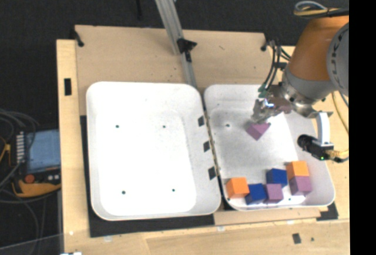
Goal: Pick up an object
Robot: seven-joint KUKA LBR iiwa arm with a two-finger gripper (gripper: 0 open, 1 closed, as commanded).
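Observation:
My gripper point(261, 121) hangs over the upper middle of the right bin point(229, 101), below the grey arm with its orange band. A small purple block point(257, 130) sits tilted at the fingertips, and the gripper is shut on it. Along that bin's front wall lie several more blocks: an orange one point(238, 186), a blue one point(256, 193), a purple one point(274, 191), another blue one point(277, 177), a second orange one point(297, 168) and a purple one point(301, 184).
The left bin point(147, 148) lies beside the right one, with small black clips between them. A slanted metal rail point(170, 13) rises from the back of the bench. A black fitting point(311, 145) sticks out by the right bin's right edge.

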